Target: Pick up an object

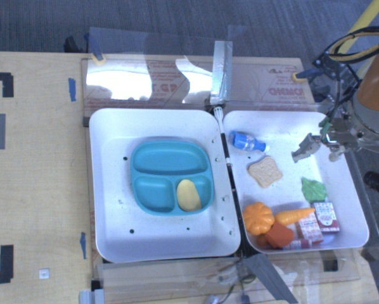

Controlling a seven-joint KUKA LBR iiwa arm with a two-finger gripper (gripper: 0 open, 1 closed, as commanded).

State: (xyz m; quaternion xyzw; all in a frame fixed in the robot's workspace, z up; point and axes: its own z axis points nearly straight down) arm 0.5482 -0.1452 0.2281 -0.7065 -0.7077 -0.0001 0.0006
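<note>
bright, even overhead light; glare on clear panel [148, 81]; soft shadows; slight overall blur

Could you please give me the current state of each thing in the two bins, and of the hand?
hand: over the right bin, holding nothing
blue bottle: lying on its side
bread slice: lying flat
pumpkin: upright, touching the carrot
carrot: lying down
juice cartons: lying flat
green piece: lying loose
yellow piece: in the blue tray's lower right compartment
</note>
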